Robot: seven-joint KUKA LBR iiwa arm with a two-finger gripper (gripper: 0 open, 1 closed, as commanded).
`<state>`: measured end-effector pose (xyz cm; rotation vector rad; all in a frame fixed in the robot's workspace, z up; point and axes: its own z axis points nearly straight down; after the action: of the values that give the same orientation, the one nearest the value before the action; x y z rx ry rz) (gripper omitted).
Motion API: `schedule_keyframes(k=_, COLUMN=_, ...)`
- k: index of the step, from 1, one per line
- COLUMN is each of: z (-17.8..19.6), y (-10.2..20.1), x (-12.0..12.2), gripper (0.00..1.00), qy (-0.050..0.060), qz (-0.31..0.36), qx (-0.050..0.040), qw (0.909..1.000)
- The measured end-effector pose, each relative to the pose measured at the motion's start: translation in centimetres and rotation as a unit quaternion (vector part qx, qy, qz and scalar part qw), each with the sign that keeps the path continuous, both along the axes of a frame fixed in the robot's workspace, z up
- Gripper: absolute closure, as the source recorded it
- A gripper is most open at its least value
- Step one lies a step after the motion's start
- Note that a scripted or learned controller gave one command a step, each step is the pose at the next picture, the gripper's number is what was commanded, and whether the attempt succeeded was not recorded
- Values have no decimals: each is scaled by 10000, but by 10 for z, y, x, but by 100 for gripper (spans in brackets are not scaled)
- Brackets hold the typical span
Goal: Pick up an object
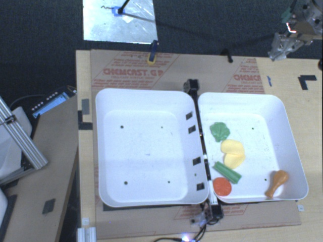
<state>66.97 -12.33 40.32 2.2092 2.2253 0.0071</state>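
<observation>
While my claw (280,48) hangs beyond the right bin's (282,110) far right corner, its grip state unreadable to me, I should descend plumb over the drumstick (276,182) lying isolated at the near right corner.

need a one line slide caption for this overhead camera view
Robot hand hangs beyond the right bin, which holds a green leaf toy, yellow toy, green stick, red disc and drumstick.

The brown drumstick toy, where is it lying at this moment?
The brown drumstick toy lies in the right bin, in its near right corner, apart from the red round toy and the green stick to its left.
</observation>
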Motion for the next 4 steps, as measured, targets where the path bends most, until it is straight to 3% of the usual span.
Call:
schedule_keyframes(k=1, z=-114, y=78, x=-2, gripper=100, qy=71, qz=19, qx=22, qw=10000)
schedule_keyframes(k=2, z=30, y=172, x=-1, gripper=100, qy=-61, qz=39, qx=27, qw=10000)
schedule_keyframes(k=3, z=62, y=167, x=-1, gripper=100, qy=4, qz=-6, qx=8, qw=10000)
schedule_keyframes(k=4, z=107, y=156, x=-1, gripper=100, qy=2, qz=-27, qx=5, qw=10000)
